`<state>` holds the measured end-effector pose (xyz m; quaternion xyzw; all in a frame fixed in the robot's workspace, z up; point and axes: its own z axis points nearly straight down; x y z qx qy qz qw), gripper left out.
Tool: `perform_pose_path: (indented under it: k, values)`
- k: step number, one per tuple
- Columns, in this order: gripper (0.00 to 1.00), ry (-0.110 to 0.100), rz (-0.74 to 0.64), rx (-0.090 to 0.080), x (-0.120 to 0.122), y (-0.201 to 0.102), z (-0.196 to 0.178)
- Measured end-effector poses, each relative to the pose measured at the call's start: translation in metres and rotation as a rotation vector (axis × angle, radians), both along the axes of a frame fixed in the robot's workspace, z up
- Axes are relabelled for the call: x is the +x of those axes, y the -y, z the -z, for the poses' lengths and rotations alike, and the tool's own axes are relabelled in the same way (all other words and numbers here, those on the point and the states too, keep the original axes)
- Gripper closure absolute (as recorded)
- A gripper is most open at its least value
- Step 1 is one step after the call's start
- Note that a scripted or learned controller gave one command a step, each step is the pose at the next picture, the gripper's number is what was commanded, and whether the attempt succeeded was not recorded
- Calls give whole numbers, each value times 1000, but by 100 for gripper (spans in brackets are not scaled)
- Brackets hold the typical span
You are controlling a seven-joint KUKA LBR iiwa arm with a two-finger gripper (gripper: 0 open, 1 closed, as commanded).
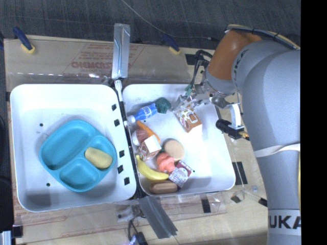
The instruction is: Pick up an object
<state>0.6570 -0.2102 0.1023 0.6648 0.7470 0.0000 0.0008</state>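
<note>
Blue tray (66,152) holds a yellow potato (98,157).

A blue sectioned plate (71,160) lies in the left bin (25,142), a yellow potato-shaped item (98,157) resting at its 3 o'clock side. A grey metal divider bracket (120,50) stands at the bins' 12 o'clock junction. Blue clamps (23,39) grip the board's far edge.

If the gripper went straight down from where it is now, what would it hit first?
Probably the brown snack packet in the right bin, which lies just below the gripper. Depth is unclear from this slanted view, so it might touch bin floor beside the packet instead.
</note>
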Motion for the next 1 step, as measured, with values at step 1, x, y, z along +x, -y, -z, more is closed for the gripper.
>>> perform_pose_path:
  k: [1]
  values:
    - [100,2,112,0,-84,-46,-109]
